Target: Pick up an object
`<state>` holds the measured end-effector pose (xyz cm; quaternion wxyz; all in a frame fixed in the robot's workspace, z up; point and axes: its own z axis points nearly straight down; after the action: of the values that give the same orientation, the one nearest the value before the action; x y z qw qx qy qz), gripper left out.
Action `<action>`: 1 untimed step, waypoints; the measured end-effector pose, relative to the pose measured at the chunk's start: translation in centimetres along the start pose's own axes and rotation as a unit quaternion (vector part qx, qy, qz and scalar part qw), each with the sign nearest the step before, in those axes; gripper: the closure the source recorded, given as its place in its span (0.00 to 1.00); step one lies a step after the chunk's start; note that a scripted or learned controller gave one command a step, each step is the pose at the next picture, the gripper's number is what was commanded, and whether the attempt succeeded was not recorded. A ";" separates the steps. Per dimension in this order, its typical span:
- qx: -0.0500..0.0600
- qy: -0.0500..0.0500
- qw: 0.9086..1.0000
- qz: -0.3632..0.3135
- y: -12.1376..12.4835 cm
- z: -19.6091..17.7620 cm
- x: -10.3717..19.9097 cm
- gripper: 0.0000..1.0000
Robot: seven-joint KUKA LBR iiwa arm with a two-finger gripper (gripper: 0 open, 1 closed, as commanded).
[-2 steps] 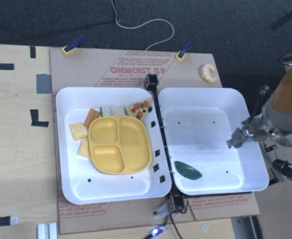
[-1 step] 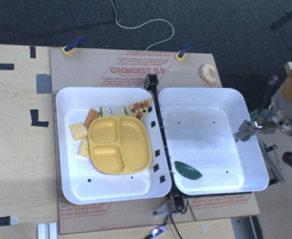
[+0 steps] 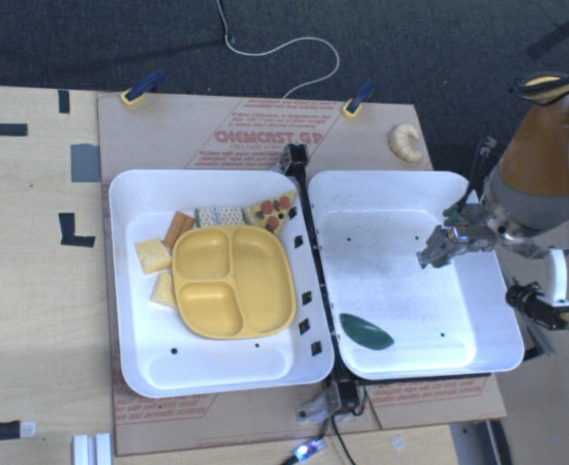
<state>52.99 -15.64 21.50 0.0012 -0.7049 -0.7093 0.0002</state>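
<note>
In the right bin [image 3: 478, 289], down near its front edge, the dark green piece [image 3: 366, 332] lies flat and untouched. My gripper [image 3: 439, 250] hangs well apart from it by the far right wall, nothing in it, so basically the whole pick is left.

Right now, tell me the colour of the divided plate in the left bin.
Yellow; the divided plate shows best in the camera view.

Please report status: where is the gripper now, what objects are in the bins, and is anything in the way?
Gripper over right bin, right side, nothing seen between fingers. Green object near front wall. Yellow plate in left bin. Path to green object open.
</note>
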 end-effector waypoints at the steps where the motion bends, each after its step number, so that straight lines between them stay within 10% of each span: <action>1: 0.000 0.000 1.000 0.000 1.6 0.3 4.4 1.00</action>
<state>54.52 -11.27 21.18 0.0011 -0.7050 -0.7092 0.0001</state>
